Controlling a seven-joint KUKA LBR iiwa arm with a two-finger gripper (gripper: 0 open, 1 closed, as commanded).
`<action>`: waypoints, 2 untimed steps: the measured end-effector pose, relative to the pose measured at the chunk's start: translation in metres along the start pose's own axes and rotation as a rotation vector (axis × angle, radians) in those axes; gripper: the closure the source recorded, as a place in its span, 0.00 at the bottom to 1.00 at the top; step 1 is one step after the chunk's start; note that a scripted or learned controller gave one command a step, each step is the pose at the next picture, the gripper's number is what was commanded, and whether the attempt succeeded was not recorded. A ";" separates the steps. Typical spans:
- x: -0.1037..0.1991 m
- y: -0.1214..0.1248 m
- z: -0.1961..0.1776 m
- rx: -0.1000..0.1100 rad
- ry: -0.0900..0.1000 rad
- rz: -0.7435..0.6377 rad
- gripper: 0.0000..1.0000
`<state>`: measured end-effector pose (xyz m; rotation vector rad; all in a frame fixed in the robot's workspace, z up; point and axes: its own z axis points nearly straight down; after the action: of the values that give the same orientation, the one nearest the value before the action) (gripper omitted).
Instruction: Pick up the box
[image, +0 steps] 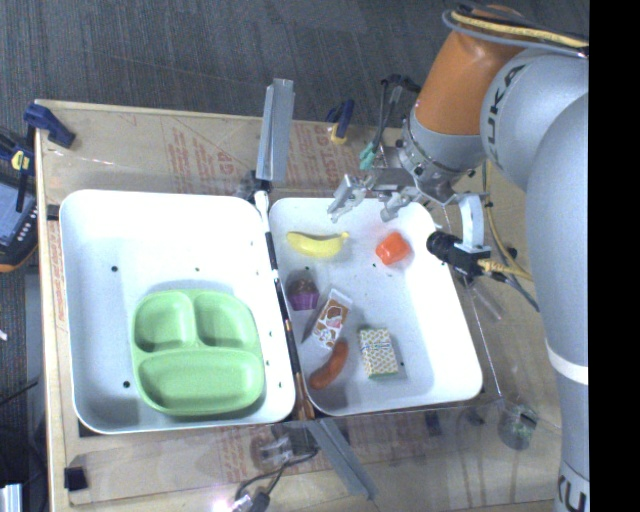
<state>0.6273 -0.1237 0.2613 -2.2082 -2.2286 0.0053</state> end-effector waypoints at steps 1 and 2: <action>-0.019 -0.084 0.114 0.000 -0.001 -0.122 0.00; -0.076 -0.151 0.094 -0.002 -0.001 -0.086 0.00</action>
<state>0.4762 -0.2009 0.1684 -2.1111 -2.3232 0.0035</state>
